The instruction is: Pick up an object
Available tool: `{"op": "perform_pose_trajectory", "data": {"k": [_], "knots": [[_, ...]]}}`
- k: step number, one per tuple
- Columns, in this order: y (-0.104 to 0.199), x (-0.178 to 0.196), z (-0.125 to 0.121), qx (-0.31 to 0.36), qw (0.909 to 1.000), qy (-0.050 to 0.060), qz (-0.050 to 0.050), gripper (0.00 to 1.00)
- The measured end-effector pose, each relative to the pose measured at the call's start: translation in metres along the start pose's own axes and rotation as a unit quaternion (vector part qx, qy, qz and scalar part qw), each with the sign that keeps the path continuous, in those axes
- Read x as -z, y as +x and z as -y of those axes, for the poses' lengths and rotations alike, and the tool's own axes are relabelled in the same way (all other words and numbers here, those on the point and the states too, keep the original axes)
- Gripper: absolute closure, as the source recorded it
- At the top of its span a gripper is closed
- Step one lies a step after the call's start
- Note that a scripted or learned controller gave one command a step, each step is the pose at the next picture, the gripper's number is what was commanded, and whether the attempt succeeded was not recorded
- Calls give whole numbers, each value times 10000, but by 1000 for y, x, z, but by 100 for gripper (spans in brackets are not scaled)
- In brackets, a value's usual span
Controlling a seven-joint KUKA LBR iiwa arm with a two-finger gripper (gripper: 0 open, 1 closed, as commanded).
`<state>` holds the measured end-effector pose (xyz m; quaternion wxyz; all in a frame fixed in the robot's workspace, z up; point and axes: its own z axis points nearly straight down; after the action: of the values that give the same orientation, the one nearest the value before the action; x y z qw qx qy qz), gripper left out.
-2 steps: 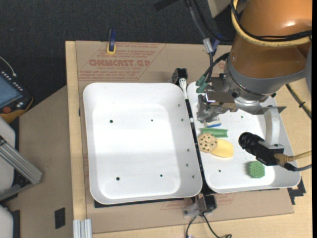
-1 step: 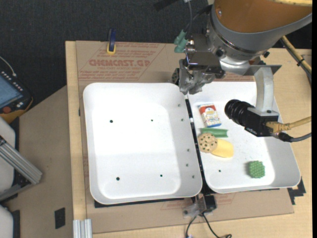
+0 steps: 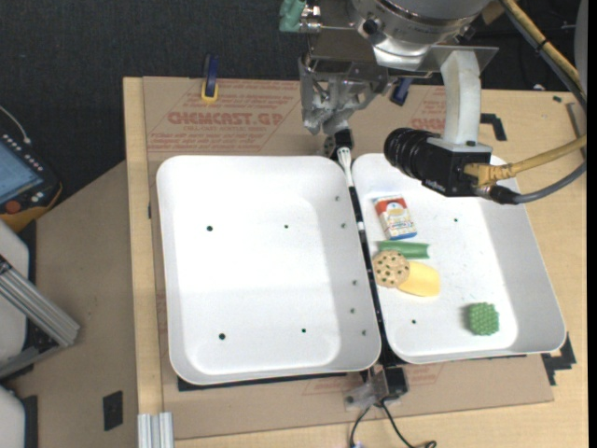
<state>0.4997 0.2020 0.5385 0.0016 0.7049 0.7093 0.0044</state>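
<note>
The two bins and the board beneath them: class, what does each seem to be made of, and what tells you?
The left bin and right bin look like moulded plastic: smooth white, faintly glossy, with rounded corners and raised rims. The board beneath looks like matt brown cardboard or fibreboard with red printed lettering; the picture leaves open which.

brown cardboard sheet with red lettering (image 3: 233, 110) lies under both bins | small blue-and-yellow clamp (image 3: 211, 80) stands on its far-left edge | dark carpeted floor (image 3: 140, 17) behind the bench | blue-lit screen device (image 3: 14, 180) at left edge | grey metal rail (image 3: 33, 301) lower left
</note>
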Motion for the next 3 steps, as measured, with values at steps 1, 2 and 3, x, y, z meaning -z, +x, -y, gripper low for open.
{"op": "perform_pose_trajectory", "data": {"k": [1, 2, 3], "knots": [[-2, 8, 0, -16, 10000, 20, 13, 100], [23, -8, -60, -28, 10000, 20, 16, 100], [23, -63, 19, -13, 10000, 91, 32, 100]]}}
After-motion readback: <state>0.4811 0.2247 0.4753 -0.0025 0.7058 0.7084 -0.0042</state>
